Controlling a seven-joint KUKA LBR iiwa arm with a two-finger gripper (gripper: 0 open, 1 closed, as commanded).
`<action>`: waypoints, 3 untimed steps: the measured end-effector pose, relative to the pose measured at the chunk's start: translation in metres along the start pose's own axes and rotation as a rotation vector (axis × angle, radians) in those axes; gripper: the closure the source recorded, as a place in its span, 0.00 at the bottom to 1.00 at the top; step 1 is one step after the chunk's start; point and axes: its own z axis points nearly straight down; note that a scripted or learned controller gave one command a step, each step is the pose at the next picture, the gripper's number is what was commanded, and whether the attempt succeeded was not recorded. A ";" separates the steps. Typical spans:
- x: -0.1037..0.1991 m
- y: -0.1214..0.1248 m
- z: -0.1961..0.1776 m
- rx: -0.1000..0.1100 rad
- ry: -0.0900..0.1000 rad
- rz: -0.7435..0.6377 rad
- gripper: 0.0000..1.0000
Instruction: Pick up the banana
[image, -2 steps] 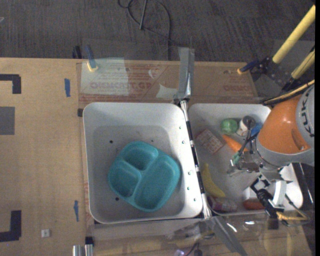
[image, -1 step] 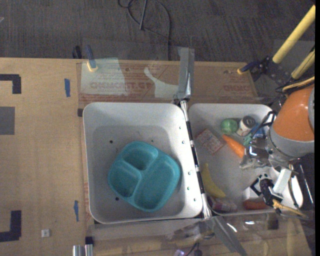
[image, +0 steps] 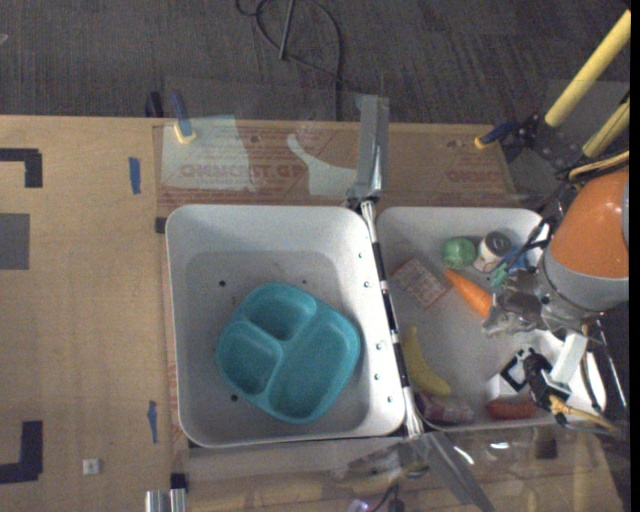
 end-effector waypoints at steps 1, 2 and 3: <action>-0.036 -0.011 0.035 -0.005 0.007 0.437 1.00; -0.032 0.029 -0.137 0.003 -0.001 0.703 1.00; -0.027 0.068 -0.106 0.003 -0.001 1.075 1.00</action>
